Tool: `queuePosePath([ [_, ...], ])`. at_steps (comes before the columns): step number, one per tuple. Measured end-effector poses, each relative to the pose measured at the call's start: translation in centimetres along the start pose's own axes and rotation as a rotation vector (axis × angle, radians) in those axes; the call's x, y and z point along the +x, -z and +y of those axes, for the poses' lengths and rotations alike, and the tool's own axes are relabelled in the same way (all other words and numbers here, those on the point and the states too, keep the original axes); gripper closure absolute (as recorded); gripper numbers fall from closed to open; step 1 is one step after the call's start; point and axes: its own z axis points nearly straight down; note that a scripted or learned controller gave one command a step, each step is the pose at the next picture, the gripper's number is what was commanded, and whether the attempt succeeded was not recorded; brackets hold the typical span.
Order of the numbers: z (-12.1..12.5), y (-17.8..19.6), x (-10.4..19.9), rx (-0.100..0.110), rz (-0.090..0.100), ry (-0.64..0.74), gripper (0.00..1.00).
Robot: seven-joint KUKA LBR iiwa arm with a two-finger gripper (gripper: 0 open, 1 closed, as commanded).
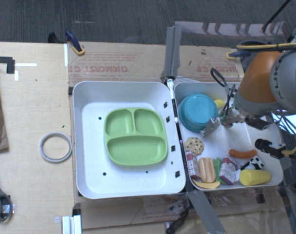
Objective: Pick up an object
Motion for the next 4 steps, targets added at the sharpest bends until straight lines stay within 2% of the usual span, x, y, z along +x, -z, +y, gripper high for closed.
queuePosePath([
  [1,0.8,6.8,-5.6,-0.005,-0.003,0.046,0.00],
  [2,1.4,0.0,-2.5,0.000,0.000,0.093,0.00],
  [3,1.4,0.7,-2.6,0.001,-0.001,0.092,1.00],
  [4,4.8,4.4,1.8,-0.003,-0.003,0.148,1.00],
])
